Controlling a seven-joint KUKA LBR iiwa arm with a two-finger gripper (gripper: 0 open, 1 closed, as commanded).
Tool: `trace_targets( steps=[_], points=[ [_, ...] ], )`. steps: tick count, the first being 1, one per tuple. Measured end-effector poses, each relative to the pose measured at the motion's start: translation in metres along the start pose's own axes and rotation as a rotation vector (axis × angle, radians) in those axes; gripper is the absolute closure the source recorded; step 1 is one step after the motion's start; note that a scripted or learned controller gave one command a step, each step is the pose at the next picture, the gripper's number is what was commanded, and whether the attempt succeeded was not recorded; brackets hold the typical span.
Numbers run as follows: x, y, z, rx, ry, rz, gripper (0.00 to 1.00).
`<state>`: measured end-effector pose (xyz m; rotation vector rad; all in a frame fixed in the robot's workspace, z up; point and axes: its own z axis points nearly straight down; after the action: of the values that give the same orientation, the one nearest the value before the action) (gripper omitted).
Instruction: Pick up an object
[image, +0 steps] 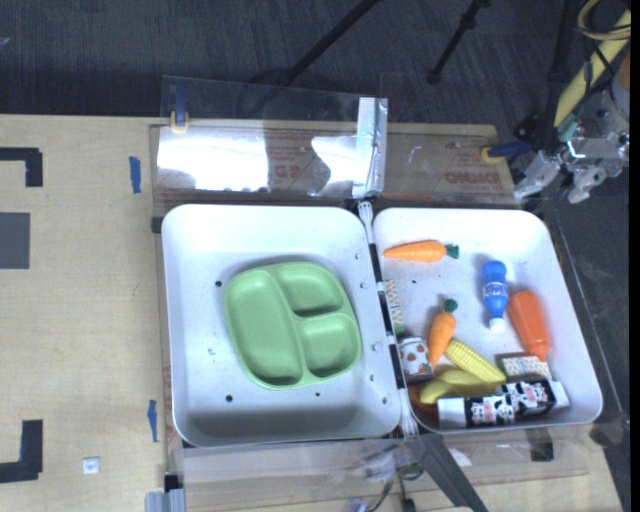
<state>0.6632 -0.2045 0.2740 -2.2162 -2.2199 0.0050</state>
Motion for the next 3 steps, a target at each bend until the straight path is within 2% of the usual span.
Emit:
trace_targets(
  steps=[1,2,3],
  points=[
    [-0.010,-0.032,0.159,0.003,0.011,-0.066,0.00],
    [0.012,-0.069,0.190,-0.009,-0.002,-0.050,0.00],
    [0.010,-0.068,0.181,-0.012,-0.003,-0.048,1.00]
  ],
)
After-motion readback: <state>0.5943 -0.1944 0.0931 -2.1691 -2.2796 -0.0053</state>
